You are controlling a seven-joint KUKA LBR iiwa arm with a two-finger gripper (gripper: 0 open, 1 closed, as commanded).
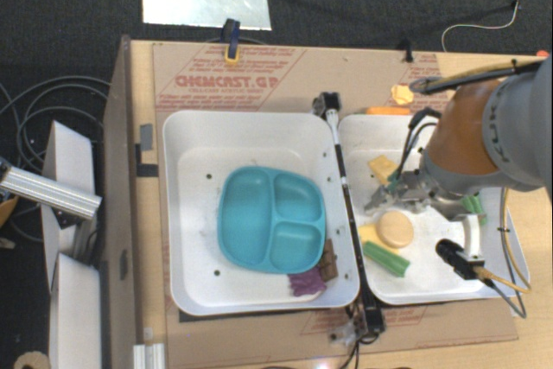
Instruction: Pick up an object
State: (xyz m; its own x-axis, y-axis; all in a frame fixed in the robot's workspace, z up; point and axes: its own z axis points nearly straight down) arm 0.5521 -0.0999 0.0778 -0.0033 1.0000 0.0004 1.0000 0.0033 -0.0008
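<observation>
My gripper (390, 193) hangs low over the left half of the right bin (432, 294). It is just above a round tan disc (396, 229) and just below a yellow wedge (381, 167). A green stick (385, 258) lies in front of the disc, and a pale yellow piece (369, 233) sits to the disc's left. A small green piece (472, 205) peeks out beside the wrist. Nothing is visibly held.
The left bin (194, 186) holds a teal divided plate (270, 219), with a purple lump (304, 283) and a brown piece (328, 262) at its front right. An orange item (388, 110) lies on the right bin's far rim, and a yellow scrap (402, 93) sits beyond it.
</observation>
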